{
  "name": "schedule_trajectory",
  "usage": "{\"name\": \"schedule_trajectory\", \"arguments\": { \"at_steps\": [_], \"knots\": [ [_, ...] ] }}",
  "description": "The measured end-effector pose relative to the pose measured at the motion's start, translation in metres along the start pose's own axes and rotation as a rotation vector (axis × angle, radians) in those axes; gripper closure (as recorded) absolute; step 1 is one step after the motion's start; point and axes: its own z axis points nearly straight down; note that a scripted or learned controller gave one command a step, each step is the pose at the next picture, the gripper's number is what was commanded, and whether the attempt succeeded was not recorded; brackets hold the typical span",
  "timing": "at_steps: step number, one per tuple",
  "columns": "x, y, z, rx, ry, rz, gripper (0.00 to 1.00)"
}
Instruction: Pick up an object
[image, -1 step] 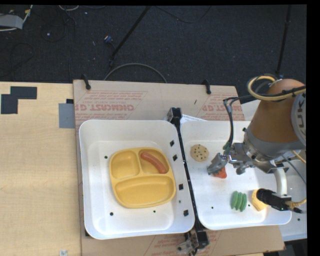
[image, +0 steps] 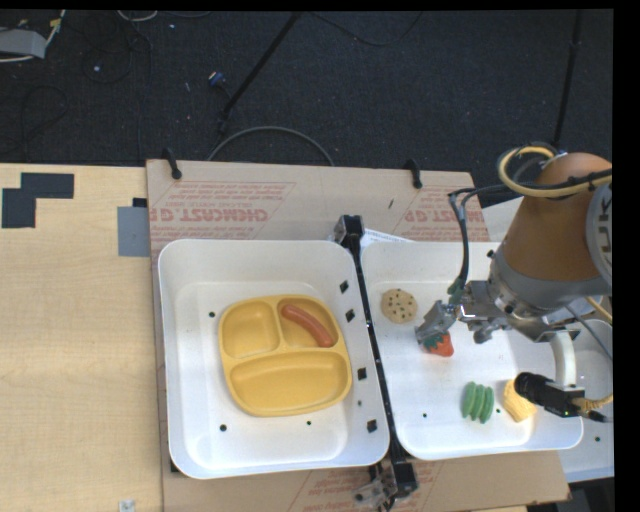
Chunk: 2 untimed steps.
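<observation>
A yellow divided plate (image: 283, 357) lies in the left white bin (image: 190, 400), with a sausage (image: 309, 322) in its upper right compartment. Both bins sit on a cardboard sheet (image: 250, 205) atop the wooden bench (image: 70, 350). Black cables (image: 270, 45) trail across the dark floor behind.

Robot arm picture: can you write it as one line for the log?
gripper: right bin, over orange-red toy | grasp: unclear | cookie, green toy: loose | sausage: yellow tray
</observation>
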Motion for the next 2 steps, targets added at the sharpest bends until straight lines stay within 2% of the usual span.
{"name": "schedule_trajectory", "arguments": {
  "at_steps": [2],
  "knots": [
    [-0.002,-0.012,0.110,0.005,0.001,0.000,0.00]
  ]
}}
